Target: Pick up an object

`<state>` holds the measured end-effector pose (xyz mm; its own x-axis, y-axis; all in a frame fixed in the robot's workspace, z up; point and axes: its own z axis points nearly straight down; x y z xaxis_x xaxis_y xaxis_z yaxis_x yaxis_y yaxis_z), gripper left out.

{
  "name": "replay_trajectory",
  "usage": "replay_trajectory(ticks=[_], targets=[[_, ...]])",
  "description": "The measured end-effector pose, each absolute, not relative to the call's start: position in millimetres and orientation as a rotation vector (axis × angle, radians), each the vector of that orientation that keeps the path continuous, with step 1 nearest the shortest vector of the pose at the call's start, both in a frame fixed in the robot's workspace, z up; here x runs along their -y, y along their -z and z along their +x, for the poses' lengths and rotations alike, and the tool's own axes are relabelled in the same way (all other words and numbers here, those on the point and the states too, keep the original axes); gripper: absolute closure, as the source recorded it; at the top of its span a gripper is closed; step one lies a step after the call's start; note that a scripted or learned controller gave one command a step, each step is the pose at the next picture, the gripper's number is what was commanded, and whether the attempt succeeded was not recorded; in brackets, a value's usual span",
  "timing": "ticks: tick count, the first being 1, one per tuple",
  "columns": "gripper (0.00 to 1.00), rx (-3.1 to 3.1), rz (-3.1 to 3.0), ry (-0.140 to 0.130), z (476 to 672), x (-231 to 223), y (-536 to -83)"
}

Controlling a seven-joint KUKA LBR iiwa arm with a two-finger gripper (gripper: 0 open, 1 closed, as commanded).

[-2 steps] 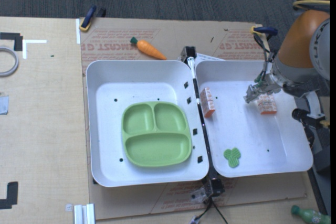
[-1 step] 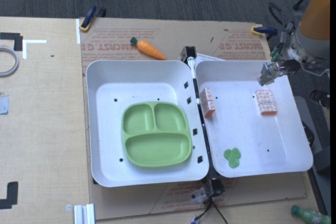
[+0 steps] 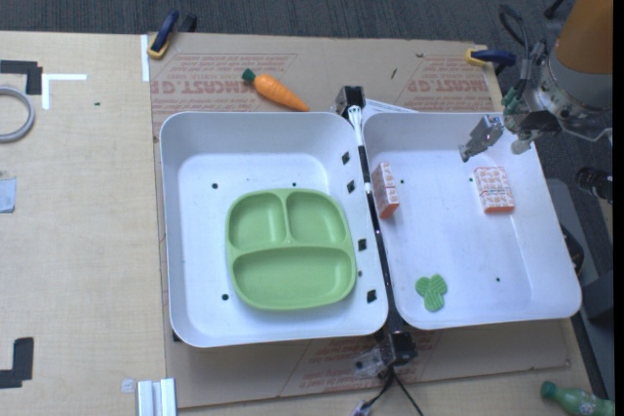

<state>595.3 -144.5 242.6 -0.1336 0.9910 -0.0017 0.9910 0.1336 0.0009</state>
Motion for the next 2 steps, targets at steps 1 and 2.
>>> replay_trajectory(ticks=[1,2], targets=[[0.00,-2.245,2.195,0.000,606.9,187.6,-102.3],[0.00,-2.527,1.855,-0.016,591.0,218.1,-98.4]])
